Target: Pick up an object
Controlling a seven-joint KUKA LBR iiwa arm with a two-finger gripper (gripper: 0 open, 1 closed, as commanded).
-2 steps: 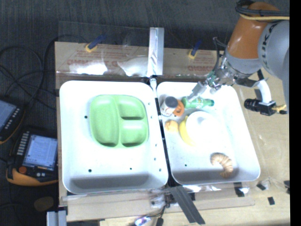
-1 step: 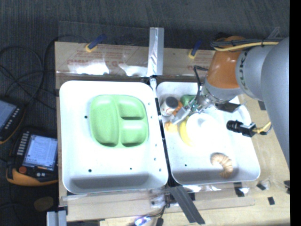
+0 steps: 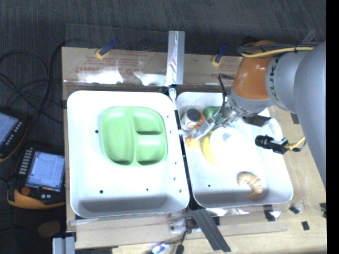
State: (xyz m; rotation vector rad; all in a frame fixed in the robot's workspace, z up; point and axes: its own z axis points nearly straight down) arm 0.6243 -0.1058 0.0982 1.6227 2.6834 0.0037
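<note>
Camera view | jaws over right bin clutter | jaw state: cannot tell

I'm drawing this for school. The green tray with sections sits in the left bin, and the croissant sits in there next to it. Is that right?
Not quite. The green tray does sit in the left bin, but the croissant lies in the right bin, near its front corner, along with the banana. The camera view shows the wall between the two bins separating the tray from the croissant.
</note>
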